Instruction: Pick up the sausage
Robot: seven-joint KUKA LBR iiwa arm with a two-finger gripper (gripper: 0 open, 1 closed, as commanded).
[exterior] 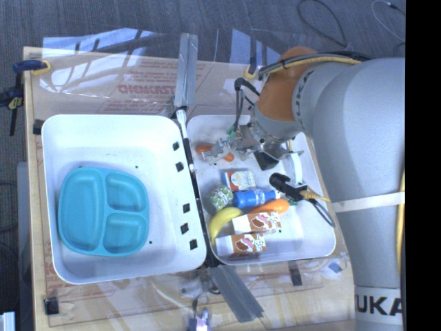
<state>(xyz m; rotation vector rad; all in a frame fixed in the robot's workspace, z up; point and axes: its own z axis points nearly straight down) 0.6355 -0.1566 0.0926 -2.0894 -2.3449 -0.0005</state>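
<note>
Bench, two white bins. Right bin [318, 243], near edge to far: food packet [241, 244], banana [222, 221], carrot [277, 206], blue bottle [251, 198]. Sausage [204, 148] at far left corner. Gripper [224, 150] just beside it; finger state cannot be told. Left bin [103, 129]: blue divided plate [103, 211].

Even, bright overhead light, glare on the plastic sheeting [103, 43], perhaps slightly soft focus

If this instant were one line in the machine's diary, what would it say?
arm: over right bin | gripper: low at far end, near small orange item | banana: near end | blue plate: left bin
</note>
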